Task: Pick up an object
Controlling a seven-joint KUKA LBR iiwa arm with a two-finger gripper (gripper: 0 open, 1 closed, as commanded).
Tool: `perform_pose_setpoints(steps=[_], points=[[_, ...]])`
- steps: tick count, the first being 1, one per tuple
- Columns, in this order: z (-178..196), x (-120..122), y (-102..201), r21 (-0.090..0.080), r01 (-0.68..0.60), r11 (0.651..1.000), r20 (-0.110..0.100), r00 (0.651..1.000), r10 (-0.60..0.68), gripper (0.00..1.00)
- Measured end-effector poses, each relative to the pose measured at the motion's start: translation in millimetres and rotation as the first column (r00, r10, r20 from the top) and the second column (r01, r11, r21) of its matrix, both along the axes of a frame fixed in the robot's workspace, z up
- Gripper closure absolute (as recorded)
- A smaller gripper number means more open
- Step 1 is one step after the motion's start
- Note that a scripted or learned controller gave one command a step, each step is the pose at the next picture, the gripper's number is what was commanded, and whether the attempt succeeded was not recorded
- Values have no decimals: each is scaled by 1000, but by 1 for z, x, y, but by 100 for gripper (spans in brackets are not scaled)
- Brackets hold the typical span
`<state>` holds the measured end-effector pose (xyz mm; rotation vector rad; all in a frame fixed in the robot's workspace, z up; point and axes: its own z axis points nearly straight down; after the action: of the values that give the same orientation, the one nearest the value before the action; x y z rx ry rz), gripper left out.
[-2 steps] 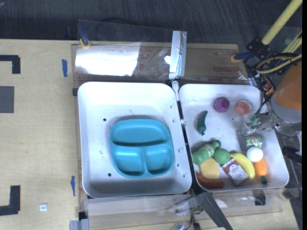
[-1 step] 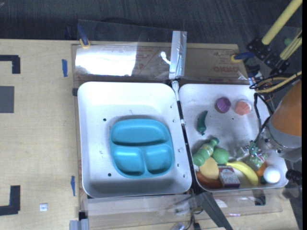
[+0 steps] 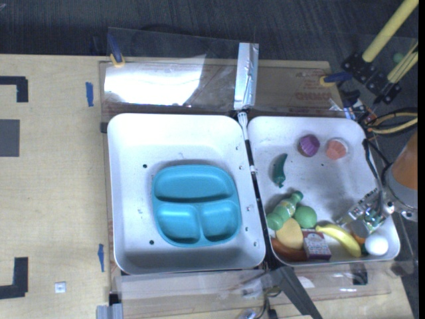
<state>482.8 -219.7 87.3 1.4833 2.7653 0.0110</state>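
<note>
Camera view: gripper (image 3: 369, 212), state unclear, low in right bin (image 3: 332, 128), banana (image 3: 340, 238) just left, beside it.

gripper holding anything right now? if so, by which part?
Cannot be told. The gripper sits low at the right bin's right edge, above the banana and a white egg-like object; nothing shows between its fingers.

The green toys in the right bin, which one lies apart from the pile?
The dark green curved pepper, alone near the bin's left wall; the other green pieces crowd the pile.
</note>
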Motion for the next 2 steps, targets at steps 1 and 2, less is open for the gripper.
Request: perform_pose_setpoints(steps=[1, 2], points=[[0, 14, 19, -8, 86, 996, 1, 996, -86, 100], [1, 39, 71, -6, 298, 955, 4, 955, -298, 100]])
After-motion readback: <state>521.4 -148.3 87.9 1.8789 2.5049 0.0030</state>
